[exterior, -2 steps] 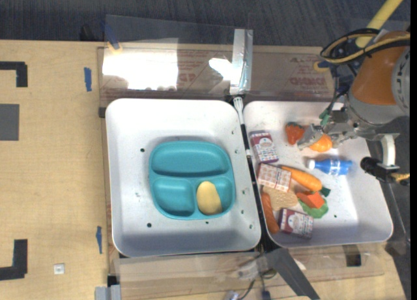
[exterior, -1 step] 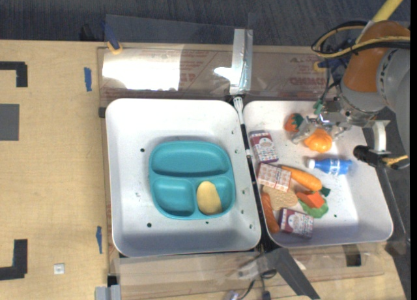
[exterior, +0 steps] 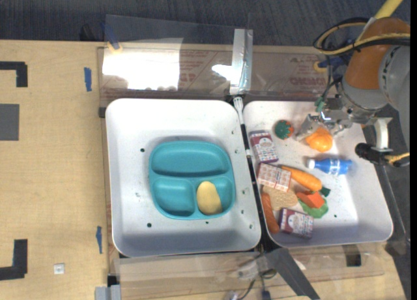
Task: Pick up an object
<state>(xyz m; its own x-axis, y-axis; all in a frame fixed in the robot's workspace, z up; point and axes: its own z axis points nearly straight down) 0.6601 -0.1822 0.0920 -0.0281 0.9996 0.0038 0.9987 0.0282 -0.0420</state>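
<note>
Jaw state cannot be told as my gripper [exterior: 320, 122] sits low in the right bin [exterior: 371, 224], touching an orange [exterior: 319, 139] at that bin's far side, with a bottle [exterior: 330, 165] just beside it.

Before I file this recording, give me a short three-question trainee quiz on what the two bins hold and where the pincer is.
1. True or false: the yellow potato-like item lies in a compartment of the teal tray.
2. Which bin holds the blue bottle? A) left bin B) right bin C) neither
3. Fill in: the pincer is right above the ____ coloured fruit-like item.

Key:
1. True, in the tray's lower right compartment.
2. B; it lies on its side near the carrot.
3. Orange; whether the item is actually gripped cannot be told from this view.
</note>
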